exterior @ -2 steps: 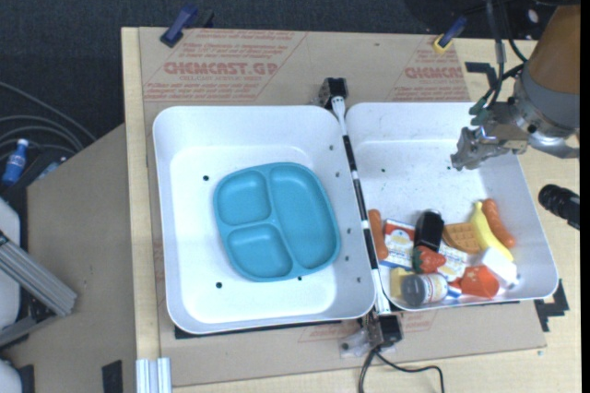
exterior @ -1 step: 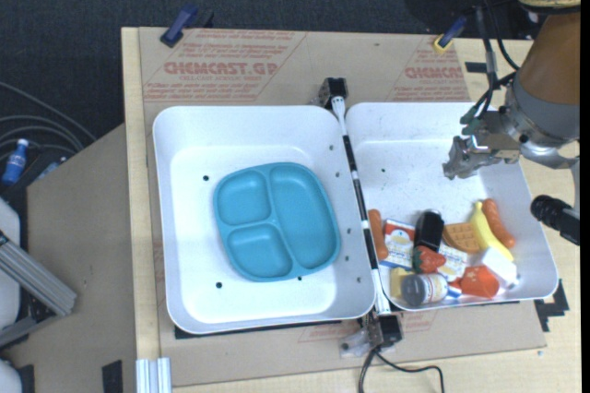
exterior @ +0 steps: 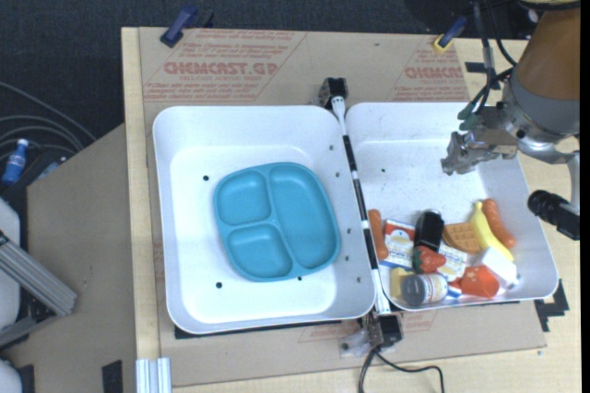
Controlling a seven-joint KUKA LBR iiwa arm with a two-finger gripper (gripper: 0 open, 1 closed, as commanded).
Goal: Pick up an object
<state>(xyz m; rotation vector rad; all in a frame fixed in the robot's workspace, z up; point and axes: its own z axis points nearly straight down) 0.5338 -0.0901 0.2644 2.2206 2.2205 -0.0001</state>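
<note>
Heaped in the near right corner of the right bin (exterior: 406,128): a black bottle (exterior: 429,230), a yellow banana (exterior: 489,229) with an orange carrot (exterior: 495,219) against it, a small jar (exterior: 417,290), a red piece (exterior: 477,284), a printed packet (exterior: 396,244); all touching or overlapping, none standing free. Hovering above the bin's far half, well apart from the heap: the gripper (exterior: 458,159), nothing between its fingers, open or closed impossible to tell at this angle. Off to the left, in the left bin (exterior: 184,197): a blue divided plate (exterior: 275,220), alone. Likely trouble: closing on two neighbours at once, or glancing off the rounded bottle or jar; crowding against the bin wall leaves little room for a finger on the outer side; a descent straight down from here probably meets bare floor.
</note>
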